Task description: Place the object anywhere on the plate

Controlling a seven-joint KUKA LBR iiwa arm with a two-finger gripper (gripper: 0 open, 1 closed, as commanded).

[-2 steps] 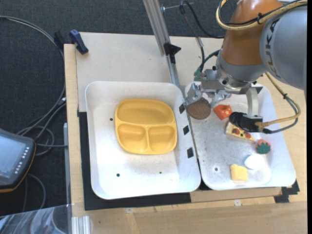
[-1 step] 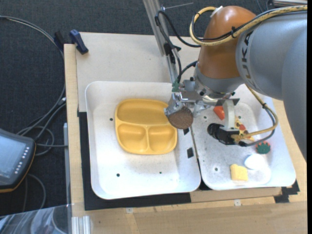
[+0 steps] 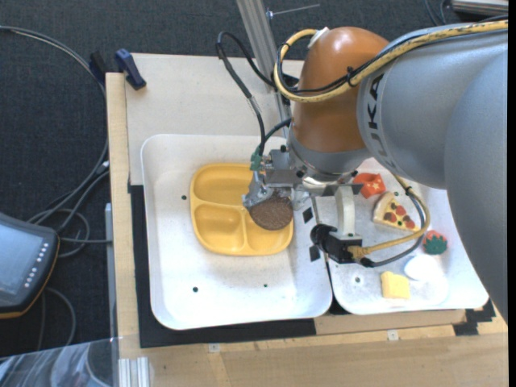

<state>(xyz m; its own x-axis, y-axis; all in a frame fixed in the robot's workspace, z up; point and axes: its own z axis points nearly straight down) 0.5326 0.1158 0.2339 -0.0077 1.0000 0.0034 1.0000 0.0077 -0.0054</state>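
Observation:
A yellow sectioned plate (image 3: 222,208) lies in the left white bin (image 3: 173,297). My gripper (image 3: 266,196) hangs over the plate's right edge, reaching in under the orange wrist band. Right below its fingertips is a round brown disc, like a cookie (image 3: 271,214), over the plate's right rim. The fingers look closed on the disc's top edge. Whether the disc rests on the plate or hangs just above it is unclear.
The right bin (image 3: 451,297) holds a toy pizza slice (image 3: 395,214), a red piece (image 3: 372,185), a strawberry (image 3: 435,243), a yellow block (image 3: 394,285) and a white round piece (image 3: 421,267). The arm covers the right bin's back. A metal pole (image 3: 254,22) stands behind.

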